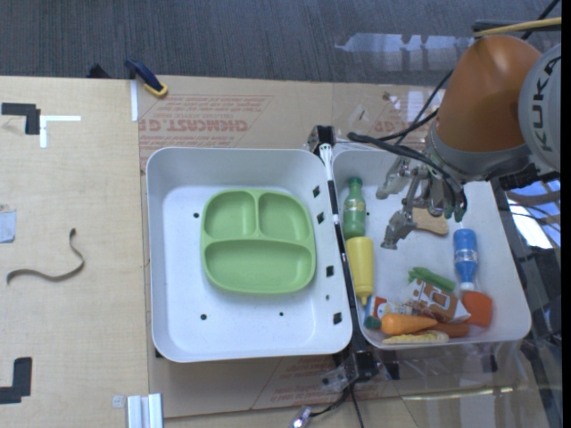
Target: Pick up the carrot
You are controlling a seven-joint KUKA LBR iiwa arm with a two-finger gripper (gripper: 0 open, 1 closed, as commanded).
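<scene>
Carrot [409, 325] lying flat at near edge of right bin [505, 230], beside yellow bottle [360, 267] and snack packet [435, 301]. Farther back, gripper [406, 205] over bin centre, fingers spread apart, holding nothing; green plate [260, 242] in left bin [169, 266].

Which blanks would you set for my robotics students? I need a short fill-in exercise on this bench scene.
1. The green divided plate lies in the ____ bin.
2. The carrot lies near the right bin's ____ edge.
3. The yellow bottle lies just below the ____ bottle.
4. The claw hovers over the ____ bin.

Missing words: left; bottom; green; right
</scene>
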